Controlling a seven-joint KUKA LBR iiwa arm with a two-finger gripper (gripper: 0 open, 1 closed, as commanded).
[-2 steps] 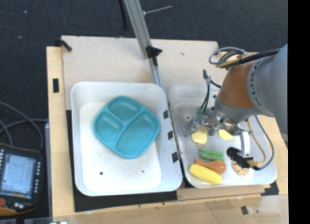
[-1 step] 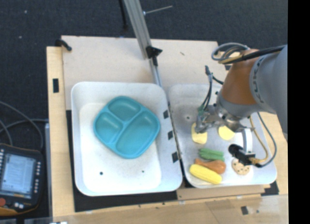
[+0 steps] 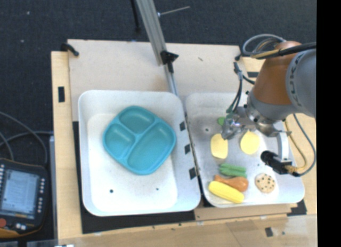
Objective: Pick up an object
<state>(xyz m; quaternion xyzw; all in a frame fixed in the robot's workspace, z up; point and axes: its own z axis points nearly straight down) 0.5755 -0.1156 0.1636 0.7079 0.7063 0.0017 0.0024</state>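
My gripper (image 3: 229, 129) hangs over the right bin (image 3: 205, 112), its tip just above a pale yellow piece (image 3: 219, 147). A second pale yellow round piece (image 3: 249, 143) lies to the right of it, under the wrist. Nearer the front lie a green bean pod (image 3: 232, 169), an orange carrot (image 3: 235, 181), a yellow corn cob (image 3: 225, 191) and a speckled cookie (image 3: 265, 183). Nothing shows between the fingers.
The left bin (image 3: 90, 134) holds a teal divided plate (image 3: 139, 139). A slanted metal pole (image 3: 154, 24) rises behind the bins. Black cables and a connector (image 3: 273, 160) trail from the arm over the right bin's right side.
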